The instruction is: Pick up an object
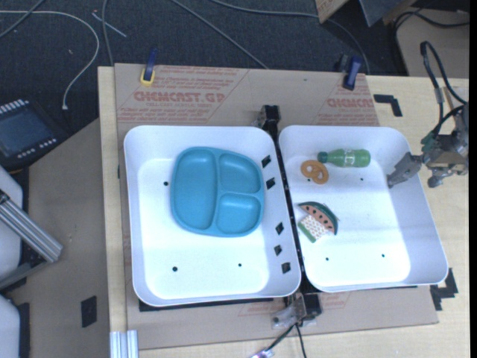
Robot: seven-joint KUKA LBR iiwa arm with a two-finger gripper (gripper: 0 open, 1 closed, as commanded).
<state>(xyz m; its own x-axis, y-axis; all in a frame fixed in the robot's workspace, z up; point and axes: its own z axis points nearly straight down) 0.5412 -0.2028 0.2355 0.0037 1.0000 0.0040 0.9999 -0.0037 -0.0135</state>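
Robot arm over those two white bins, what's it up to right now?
The gripper sits at the right edge of the right white bin, holding nothing. That bin holds a green plastic bottle lying on its side, a small brown pretzel just left of it, and a toy watermelon slice nearer the camera. The left white bin holds a blue divided plate. Nothing has been picked up yet.

blue plate (217, 191), green bottle (345, 157), white bins (149, 162)

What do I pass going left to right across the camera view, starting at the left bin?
Blue divided plate in the left bin → pretzel → green bottle → hand at the right bin's right wall.
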